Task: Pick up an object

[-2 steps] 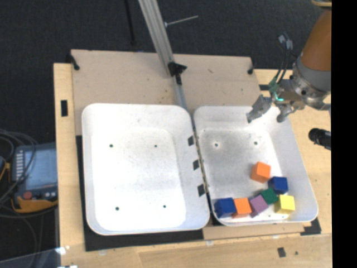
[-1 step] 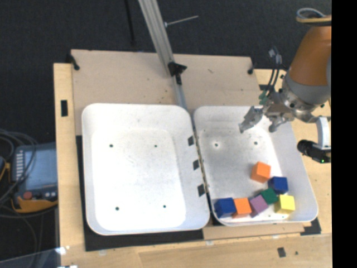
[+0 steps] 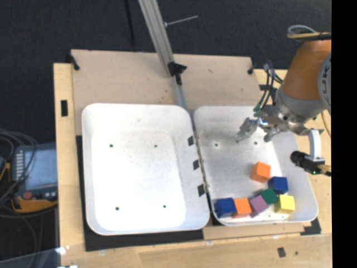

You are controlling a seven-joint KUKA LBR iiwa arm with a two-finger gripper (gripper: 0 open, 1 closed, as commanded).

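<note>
Several coloured cubes lie in the right bin point(image 3: 223, 121), near its front edge. An orange cube point(image 3: 260, 172) sits apart, nearest the arm. Below it are a blue cube point(image 3: 278, 184), a green cube point(image 3: 269, 196) and a yellow cube point(image 3: 286, 203). A purple cube point(image 3: 258, 204), a second orange cube point(image 3: 242, 206) and a second blue cube point(image 3: 225, 206) line the front wall. My gripper point(image 3: 257, 133) hangs over the far half of the right bin, behind the orange cube and apart from it. It is open, with nothing between its fingers.
The left bin point(image 3: 89, 149) stands beside the right one, with a narrow seam between them. A slanted metal rail point(image 3: 159, 32) rises behind the bins. A pendant and cables point(image 3: 30, 175) lie off the bench at the left.
</note>
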